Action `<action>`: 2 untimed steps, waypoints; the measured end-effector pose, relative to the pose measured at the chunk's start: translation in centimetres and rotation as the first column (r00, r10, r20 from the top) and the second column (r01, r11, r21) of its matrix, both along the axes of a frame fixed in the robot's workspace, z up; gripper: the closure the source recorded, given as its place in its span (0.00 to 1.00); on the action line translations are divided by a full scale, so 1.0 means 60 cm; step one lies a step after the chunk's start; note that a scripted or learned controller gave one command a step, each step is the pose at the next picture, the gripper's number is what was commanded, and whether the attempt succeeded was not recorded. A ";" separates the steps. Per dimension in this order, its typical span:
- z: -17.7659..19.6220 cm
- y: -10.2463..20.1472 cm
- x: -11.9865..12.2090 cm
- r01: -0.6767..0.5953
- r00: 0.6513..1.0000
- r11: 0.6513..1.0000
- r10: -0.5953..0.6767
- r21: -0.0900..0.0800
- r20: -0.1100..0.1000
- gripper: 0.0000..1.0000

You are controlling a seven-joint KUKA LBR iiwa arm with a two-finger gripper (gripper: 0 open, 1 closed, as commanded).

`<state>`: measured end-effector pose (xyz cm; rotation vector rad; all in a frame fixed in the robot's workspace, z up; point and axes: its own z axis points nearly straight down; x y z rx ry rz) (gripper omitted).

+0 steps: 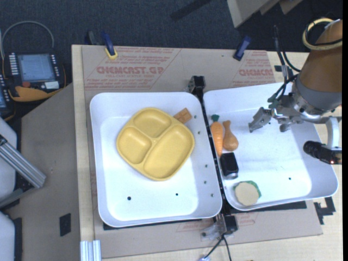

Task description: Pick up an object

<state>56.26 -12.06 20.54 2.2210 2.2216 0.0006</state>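
gripper splayed open, wrist tilted left, grey arm behind it.

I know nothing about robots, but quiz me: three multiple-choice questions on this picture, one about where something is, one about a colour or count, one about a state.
1. Where does the yellow plate lie?
A. left bin
B. right bin
C. on the bare bench

2. What colour is the carrot?
A. blue
B. orange
C. white

3. What is the gripper doing?
A. lifting the plate
B. gripping the carrot
C. hanging over the right bin with nothing between its fingers

Answers: 1 A, it sits inside the left bin. 2 B, orange with a green tip. 3 C, bare white floor lies beneath it, apart from the carrot.
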 end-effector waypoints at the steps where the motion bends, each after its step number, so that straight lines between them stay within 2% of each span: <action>1: -0.071 0.003 -0.002 0.001 1.000 1.000 -0.001 0.002 -0.007 0.00; 2: -0.152 0.014 -0.015 0.000 1.000 1.000 0.000 0.002 -0.008 0.00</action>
